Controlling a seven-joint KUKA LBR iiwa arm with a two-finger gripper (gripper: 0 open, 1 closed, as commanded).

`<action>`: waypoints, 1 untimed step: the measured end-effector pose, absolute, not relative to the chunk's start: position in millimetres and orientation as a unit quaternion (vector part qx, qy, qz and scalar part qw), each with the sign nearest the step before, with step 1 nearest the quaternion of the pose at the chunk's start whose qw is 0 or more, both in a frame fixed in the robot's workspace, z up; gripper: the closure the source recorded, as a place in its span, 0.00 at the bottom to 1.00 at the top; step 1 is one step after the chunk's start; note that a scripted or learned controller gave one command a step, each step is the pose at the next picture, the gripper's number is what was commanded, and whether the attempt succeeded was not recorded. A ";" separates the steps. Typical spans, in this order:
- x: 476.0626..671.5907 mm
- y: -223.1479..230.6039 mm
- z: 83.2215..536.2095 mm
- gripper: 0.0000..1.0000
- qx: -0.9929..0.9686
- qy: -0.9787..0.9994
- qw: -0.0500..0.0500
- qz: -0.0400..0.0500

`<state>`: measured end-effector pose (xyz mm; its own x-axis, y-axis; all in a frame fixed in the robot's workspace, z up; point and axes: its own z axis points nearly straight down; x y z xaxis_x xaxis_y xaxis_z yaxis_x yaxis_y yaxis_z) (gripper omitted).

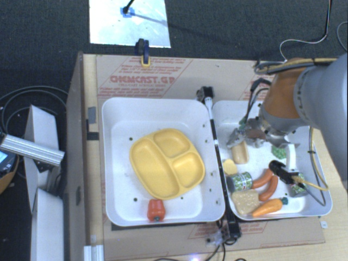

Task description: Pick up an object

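My gripper (240, 138) is low over the upper left part of the right bin (312, 200), at the end of the grey arm with its orange band (283, 97). Just below it lies a pale beige cylinder-shaped piece (240, 153). Further down are a small yellow piece (230, 167), a green can (241, 181), two orange-red sausages (266, 179), a tan slice of bread (245, 200) and a carrot (267, 207). A green leafy piece (279, 152) peeks out beside the wrist. I see nothing held in the gripper.
The left bin (117, 145) holds a yellow divided plate (166, 162) and a red pepper (156, 210) near its front wall. A black divider rail (216, 145) runs between the bins. Cables lie off the bench at the left.
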<state>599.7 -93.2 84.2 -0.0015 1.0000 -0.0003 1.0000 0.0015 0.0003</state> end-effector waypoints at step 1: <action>598.2 -91.1 84.2 0.00 0.707 0.708 0.000 0.000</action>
